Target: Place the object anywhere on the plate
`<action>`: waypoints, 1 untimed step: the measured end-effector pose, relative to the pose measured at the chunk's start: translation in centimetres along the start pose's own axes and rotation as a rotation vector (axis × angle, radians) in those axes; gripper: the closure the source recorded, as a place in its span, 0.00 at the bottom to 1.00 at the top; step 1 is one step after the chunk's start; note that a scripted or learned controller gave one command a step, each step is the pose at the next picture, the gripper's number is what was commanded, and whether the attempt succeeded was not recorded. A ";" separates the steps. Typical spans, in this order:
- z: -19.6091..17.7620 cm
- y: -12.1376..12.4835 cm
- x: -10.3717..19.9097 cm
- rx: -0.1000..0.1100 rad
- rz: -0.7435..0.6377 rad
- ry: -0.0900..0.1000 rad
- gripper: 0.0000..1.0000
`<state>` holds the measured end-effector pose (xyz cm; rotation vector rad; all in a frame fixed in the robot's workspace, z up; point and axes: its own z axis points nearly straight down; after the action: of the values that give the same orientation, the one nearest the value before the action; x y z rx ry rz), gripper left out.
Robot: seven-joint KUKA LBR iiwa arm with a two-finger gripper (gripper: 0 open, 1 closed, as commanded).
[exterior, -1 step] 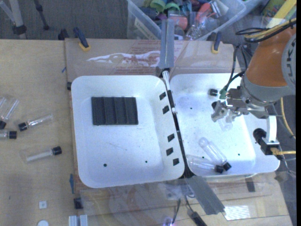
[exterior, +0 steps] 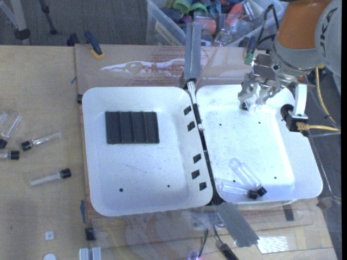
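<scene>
Claw (exterior: 255, 101) hangs over the right bin (exterior: 303, 161), up near its 12 o'clock rim. Fingers spread apart, nothing between them. Task's things: clear tubes with a black cap (exterior: 244, 179) lie flat on that bin's floor toward 6 o'clock, well apart from the claw, roughly at 6 o'clock from it. Dark ribbed plate (exterior: 132, 127) sits in the left bin (exterior: 97, 177), upper part, at about 9 o'clock from the claw.

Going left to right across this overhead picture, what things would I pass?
Loose vials on the bench → dark ridged plate in the left bin → clear tubes in the right bin → gripper.
</scene>
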<state>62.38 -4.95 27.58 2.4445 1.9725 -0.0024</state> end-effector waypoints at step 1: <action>-8.1 1.3 4.7 0.000 0.358 0.000 1.00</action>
<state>64.61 -0.65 35.71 2.7572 1.5054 -0.0023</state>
